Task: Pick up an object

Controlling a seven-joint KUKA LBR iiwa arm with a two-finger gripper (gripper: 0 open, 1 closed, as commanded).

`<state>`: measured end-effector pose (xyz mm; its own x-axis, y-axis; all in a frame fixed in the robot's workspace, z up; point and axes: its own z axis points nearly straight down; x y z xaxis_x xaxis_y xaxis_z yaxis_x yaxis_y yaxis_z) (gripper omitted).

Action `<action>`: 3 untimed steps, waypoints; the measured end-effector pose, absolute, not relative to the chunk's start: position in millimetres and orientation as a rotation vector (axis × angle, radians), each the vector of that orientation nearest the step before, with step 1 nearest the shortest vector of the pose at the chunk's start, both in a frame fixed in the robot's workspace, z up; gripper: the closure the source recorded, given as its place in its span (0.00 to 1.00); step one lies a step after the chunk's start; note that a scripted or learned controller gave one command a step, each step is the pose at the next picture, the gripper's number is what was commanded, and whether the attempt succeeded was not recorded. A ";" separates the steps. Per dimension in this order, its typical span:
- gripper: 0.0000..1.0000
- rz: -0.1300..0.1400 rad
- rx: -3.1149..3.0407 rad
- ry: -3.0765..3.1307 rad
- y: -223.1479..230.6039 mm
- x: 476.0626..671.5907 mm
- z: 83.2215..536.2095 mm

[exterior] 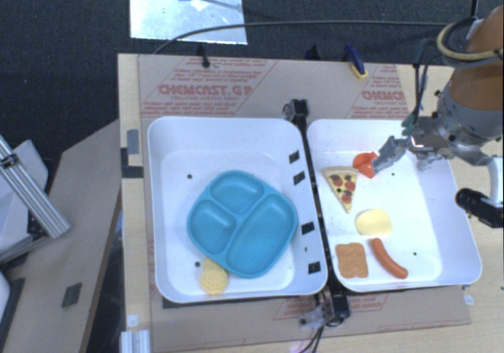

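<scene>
In the right bin [465,265] lie a small red piece [364,162], a pizza slice [342,187], a pale yellow lump [372,222], an orange-brown toast [351,259] and a red sausage [388,258]. My gripper [387,156] hangs low over the back of this bin, its tip just right of the red piece and close to it. Whether it touches the piece is unclear. Nothing is visibly held.
The left bin [169,139] holds a blue divided plate [242,221] and a yellow round waffle [213,276] at its front edge. A black divider [311,209] runs between the bins. The arm occupies the right bin's back right side.
</scene>
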<state>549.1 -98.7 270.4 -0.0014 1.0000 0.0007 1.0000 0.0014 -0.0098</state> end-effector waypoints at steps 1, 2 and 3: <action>0.00 -0.001 -2.218 -2.226 -98.5 550.9 276.5; 0.00 0.002 -2.219 -2.223 -102.2 550.7 234.2; 0.00 0.003 -2.219 -2.221 -107.1 558.3 177.1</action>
<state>558.3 -107.1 177.1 -0.0011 1.0000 0.0002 1.0000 0.0011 -0.0026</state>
